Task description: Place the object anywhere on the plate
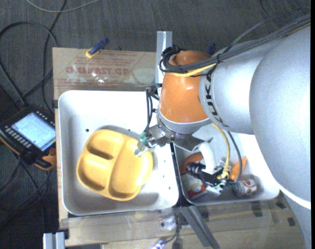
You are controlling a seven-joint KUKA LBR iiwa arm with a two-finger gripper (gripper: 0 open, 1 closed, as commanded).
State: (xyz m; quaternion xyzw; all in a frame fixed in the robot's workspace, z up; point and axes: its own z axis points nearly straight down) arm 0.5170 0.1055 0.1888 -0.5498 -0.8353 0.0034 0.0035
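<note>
Where the gripper (140, 148) meets the glossy yellow, rounded, sectioned plate (112, 164) in the smooth white left bin (69, 139), finger opening cannot be told.

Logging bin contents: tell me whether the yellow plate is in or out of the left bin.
In: yellow plate lies flat inside the left bin.

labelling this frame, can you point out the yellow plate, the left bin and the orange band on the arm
yellow plate (112, 166), camera view, on its large compartment
left bin (74, 105), camera view, on its bare upper-left floor
orange band (183, 95), camera view, on its curved front
</note>
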